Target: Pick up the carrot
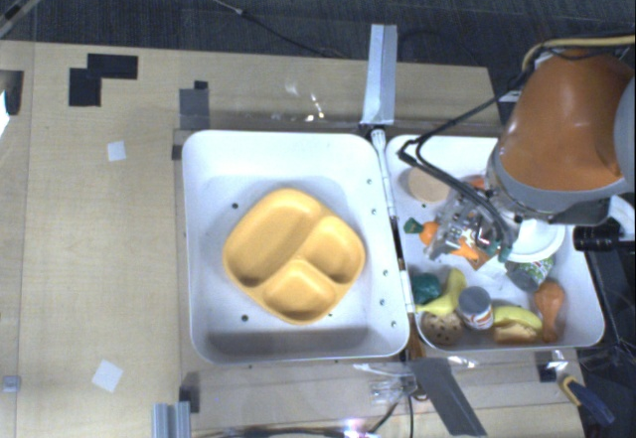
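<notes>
robot gripper [459, 239] low in the right bin [592, 329], over the carrot [431, 231]; its grip cannot be made out.

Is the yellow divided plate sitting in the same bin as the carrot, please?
No: the yellow plate lies alone in the left bin, while the carrot lies in the right bin beside the tool.

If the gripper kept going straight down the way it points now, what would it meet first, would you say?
Most likely the carrot, which lies right beneath the gripper in the right bin; depth is hard to judge.
</notes>
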Robot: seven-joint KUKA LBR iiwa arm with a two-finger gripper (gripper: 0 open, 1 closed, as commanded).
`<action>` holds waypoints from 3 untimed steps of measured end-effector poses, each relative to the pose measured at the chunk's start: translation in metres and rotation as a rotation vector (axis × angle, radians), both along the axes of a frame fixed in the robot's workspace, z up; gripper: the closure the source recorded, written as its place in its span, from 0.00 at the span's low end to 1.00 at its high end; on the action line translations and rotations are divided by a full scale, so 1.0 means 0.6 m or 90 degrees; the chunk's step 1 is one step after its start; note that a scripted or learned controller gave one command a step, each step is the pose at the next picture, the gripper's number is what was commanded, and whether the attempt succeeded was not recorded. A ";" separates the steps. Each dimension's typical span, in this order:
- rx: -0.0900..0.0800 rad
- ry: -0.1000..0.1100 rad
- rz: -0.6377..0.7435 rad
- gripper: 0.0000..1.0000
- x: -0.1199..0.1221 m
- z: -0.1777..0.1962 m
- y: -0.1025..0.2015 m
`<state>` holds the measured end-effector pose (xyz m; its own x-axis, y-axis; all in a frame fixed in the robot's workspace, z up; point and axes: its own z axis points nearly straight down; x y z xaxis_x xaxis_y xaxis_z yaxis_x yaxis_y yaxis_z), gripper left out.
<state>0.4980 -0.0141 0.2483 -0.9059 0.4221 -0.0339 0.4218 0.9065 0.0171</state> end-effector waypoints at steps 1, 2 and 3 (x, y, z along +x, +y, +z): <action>0.000 0.023 0.002 1.00 -0.018 -0.109 0.013; 0.000 0.015 0.006 1.00 -0.011 -0.086 0.014; 0.000 0.010 0.010 1.00 -0.007 -0.067 0.016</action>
